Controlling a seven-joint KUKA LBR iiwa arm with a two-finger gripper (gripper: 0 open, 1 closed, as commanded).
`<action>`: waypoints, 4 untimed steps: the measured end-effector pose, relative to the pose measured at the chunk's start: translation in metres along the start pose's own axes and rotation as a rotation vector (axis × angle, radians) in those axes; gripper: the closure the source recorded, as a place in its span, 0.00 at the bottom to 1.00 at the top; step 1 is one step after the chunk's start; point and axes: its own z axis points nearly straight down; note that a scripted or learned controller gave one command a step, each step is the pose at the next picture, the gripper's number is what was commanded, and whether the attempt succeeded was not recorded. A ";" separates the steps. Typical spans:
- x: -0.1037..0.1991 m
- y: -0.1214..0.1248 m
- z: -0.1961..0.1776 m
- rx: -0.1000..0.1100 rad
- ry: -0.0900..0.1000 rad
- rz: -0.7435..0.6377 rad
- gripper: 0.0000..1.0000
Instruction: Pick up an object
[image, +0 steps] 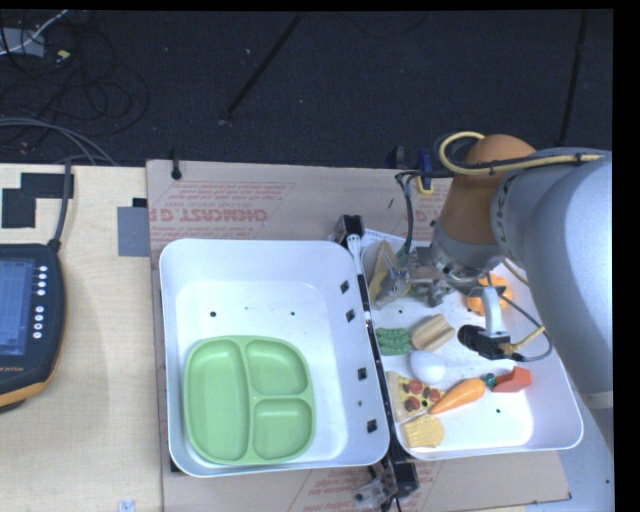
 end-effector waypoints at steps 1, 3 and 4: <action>-0.080 -0.001 -0.066 -0.002 -0.001 0.002 0.00; -0.099 -0.004 -0.038 -0.004 0.002 -0.005 1.00; -0.098 -0.003 -0.038 -0.004 0.002 -0.007 0.00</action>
